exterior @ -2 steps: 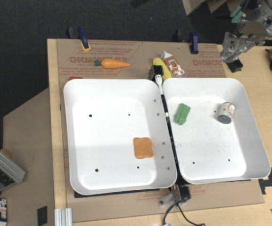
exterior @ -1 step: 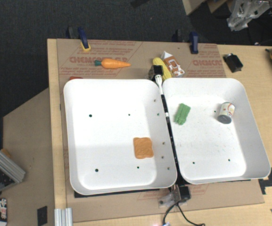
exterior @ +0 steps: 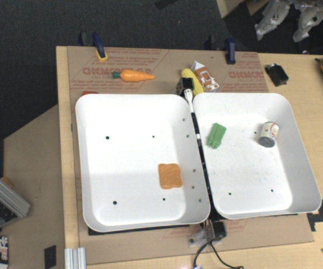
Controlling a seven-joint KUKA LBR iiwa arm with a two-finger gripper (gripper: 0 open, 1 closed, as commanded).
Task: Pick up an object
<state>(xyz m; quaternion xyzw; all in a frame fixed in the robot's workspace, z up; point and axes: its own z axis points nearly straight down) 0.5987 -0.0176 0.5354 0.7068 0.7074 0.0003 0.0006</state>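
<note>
Pincer (exterior: 293, 17) raised at top right, off the worktop (exterior: 38, 167), touching nothing; opening cannot be judged. Green block (exterior: 216, 135) and can (exterior: 268, 133) in right bin (exterior: 295, 167).

Left bin (exterior: 94, 150): one orange-brown flat square piece (exterior: 170, 176), looks like a toast slice or cracker, lying flat near the bin's lower right, close to the divider side.

Right bin (exterior: 284, 167): green oblong block (exterior: 216, 135), lying flat, long axis slightly tilted from vertical, in the upper left area near the bin's inner wall. Small can (exterior: 268, 133), white label with reddish print, grey end facing the camera, on its side in the upper right area. Green block and can well apart, nothing touching.
</note>
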